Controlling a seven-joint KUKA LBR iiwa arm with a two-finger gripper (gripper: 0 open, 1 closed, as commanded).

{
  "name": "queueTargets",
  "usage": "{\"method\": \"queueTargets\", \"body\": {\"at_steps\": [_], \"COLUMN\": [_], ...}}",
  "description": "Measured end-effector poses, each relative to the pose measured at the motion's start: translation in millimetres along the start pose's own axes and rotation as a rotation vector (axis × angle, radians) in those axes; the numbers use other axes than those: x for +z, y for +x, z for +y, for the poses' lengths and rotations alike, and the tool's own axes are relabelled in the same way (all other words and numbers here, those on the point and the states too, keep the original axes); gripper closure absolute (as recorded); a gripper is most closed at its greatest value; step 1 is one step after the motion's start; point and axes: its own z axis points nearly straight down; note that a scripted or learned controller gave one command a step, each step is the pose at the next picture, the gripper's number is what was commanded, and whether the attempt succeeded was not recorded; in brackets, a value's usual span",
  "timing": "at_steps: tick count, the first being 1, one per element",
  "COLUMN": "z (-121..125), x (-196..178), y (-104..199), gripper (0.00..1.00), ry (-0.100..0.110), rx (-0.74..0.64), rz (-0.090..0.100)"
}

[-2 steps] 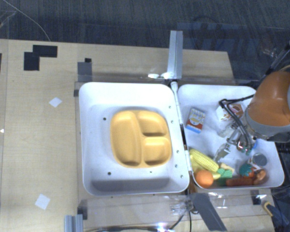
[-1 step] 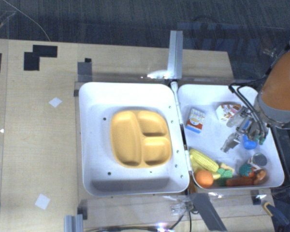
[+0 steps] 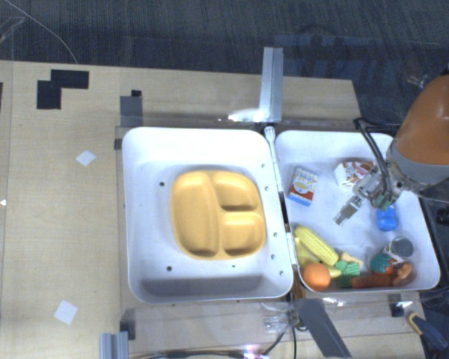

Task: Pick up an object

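Observation:
The right white bin [image 3: 325, 149] holds the loose objects. A small red, white and blue carton [image 3: 303, 185] lies at its left. At the back rests a white and red packet [image 3: 352, 173]. On the right lies a blue object [image 3: 388, 220]. An ear of corn [image 3: 316, 245], an orange [image 3: 316, 276], a green piece [image 3: 349, 268], a brown sausage [image 3: 376, 280] and a grey round can [image 3: 401, 247] crowd the front. My gripper [image 3: 347, 212] hangs over bare bin floor between the packet, the carton and the blue object, with nothing seen in it.
The left white bin [image 3: 138, 200] holds a yellow divided tray [image 3: 215, 214]. A metal post [image 3: 272, 84] stands behind the wall between the bins. The grey arm with its orange band [image 3: 434, 126] reaches in over the right bin's back right corner.

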Motion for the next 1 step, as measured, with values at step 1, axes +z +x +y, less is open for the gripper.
{"method": "queueTargets", "body": {"at_steps": [1], "z": [2.5], "x": [-11.1], "y": [-1.5], "gripper": [1.00], "ry": [-0.003], "rx": [-0.006], "rz": [-0.005]}}
